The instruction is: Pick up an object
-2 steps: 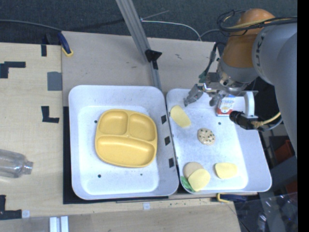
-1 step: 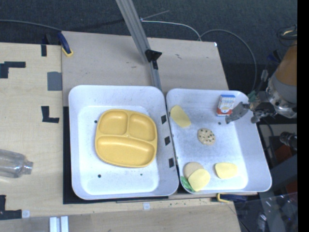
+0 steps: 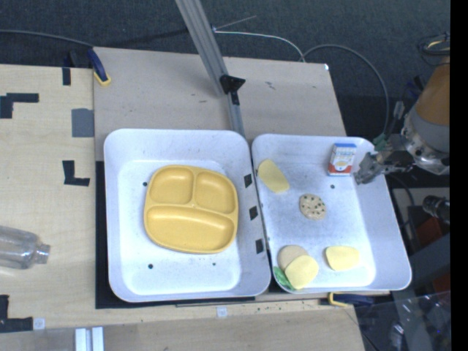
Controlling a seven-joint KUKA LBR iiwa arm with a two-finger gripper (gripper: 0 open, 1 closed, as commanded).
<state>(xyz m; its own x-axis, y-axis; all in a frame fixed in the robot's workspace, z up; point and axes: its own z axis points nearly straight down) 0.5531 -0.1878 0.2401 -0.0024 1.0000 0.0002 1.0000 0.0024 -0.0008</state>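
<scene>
While the arm itself is mostly cut off by the frame edge, the gripper (image 3: 368,168) sits over the right rim of the right bin (image 3: 380,218); too dark and blurred, cannot tell its state. Small carton (image 3: 341,159) lies just beside the gripper, inside that bin. Farther into the bin: cookie (image 3: 313,206) mid-floor, yellow piece (image 3: 273,175) by the far wall, three more pieces along the near wall. Yellow divided plate (image 3: 191,208) sits in the neighbouring left bin (image 3: 124,218).

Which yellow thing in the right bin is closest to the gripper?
The yellow piece in the near right corner, beside the burger. The gripper is at the far right rim, and the other yellow piece lies across by the left wall.
</scene>
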